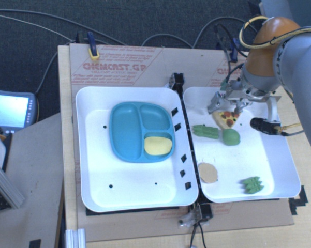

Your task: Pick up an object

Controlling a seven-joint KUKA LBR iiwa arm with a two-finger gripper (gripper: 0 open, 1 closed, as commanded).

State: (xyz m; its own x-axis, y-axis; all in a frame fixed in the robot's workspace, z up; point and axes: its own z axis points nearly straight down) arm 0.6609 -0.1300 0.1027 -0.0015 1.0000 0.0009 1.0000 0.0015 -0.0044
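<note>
Grey metal tool (228,105), grip state impossible to tell, hangs over a yellow pizza-slice toy (226,119) at twelve o'clock in the right shallow white bin (279,159).

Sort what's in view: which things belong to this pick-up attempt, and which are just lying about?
In play:
- gripper, low over the right bin
- yellow toy with red spots, right beneath it

Lying about:
- long green piece
- green ball
- tan disc
- leafy green piece
- blue divided tray in the left bin
- yellow lump in one tray compartment
</note>
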